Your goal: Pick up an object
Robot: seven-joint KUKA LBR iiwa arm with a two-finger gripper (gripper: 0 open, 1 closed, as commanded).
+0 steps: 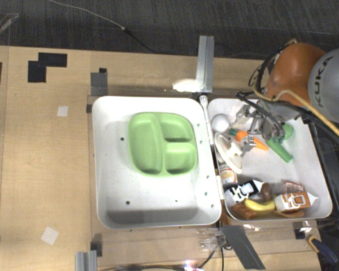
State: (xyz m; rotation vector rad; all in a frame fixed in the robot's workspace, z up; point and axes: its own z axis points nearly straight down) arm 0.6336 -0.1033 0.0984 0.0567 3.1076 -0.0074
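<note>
Gripper [253,133] low in the right shallow white bin [311,168], over clutter; fingers' state cannot be told.

Two white bins side by side. Left bin [110,168] holds one green divided plastic tray [161,143], three compartments. Right bin holds roughly seven items: one white ball [220,122], one orange carrot-shaped piece [254,141] beside the metal gripper, one green flat stick-like piece [281,148], one white cup-like thing [229,151], one black-and-white printed item [244,189], one yellow banana [259,206], one brown-and-white carton [294,201]. Banana, printed item and carton sit along the bin's near wall. One grey arm with orange band [291,66] at upper right.
</note>
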